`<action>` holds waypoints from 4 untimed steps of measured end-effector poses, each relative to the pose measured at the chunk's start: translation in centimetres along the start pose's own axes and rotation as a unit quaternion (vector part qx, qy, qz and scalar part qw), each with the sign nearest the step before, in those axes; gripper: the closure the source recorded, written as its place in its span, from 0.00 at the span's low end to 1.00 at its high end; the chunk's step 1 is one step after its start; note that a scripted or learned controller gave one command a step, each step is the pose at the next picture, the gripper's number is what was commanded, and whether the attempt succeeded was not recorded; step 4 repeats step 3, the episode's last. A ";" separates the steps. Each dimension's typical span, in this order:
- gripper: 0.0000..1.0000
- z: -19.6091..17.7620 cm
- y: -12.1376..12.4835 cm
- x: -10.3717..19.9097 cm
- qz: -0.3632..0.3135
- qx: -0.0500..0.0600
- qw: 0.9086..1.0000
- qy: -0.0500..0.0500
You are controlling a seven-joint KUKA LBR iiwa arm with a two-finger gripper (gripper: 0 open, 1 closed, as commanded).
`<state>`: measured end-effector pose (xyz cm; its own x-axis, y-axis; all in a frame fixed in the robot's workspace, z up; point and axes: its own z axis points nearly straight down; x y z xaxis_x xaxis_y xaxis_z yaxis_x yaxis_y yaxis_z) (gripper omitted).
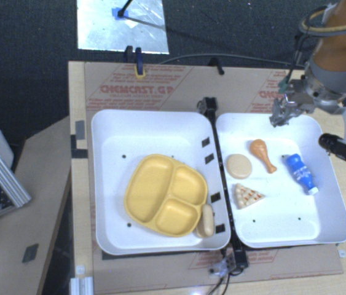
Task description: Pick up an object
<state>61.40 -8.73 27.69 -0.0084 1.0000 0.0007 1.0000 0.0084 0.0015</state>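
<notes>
White plastic walls ring the right bin (329,223), where a drumstick (263,154), cookie (239,165), pizza slice (247,196) and blue bottle (300,173) lie apart from one another, each with room around it for a grasp. The tool (281,117) hangs above the bin's far rim, carrying nothing; whether it is wide or narrow I cannot tell. The drumstick is nearest it, clear of the walls.

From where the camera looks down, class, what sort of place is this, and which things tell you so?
Probably a robot test bench in a lab: a robot arm reaches over two white bins, which hold toy food like a drumstick and a yellow tray.
</notes>
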 end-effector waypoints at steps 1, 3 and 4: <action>1.00 0.8 -1.6 5.6 -0.001 0.001 1.000 0.001; 1.00 4.6 -1.9 16.6 -0.001 0.001 1.000 0.001; 1.00 4.6 -1.9 16.6 -0.001 0.001 1.000 0.001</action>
